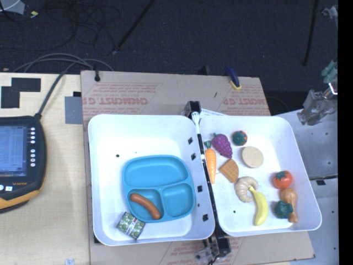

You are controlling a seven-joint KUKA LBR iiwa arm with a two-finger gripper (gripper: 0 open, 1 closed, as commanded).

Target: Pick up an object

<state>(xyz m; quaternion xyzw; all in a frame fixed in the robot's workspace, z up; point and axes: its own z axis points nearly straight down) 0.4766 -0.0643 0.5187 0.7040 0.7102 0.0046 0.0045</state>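
I saw a dark floor (pixel 182 32) beyond the bench, crossed by loose black cables (pixel 52 24). A cardboard sheet (pixel 165 95) with reversed red print lay beneath the bins. On the left, a pale wooden tabletop (pixel 41 225) bore a handheld control pendant (pixel 16 159), its screen lit.

The tablet (pixel 16 156) left of the left bin (pixel 105 148) is cut off by the edge. Its screen is too blurry to read. The grey arm part (pixel 319 106) right of that bin is cut off too.
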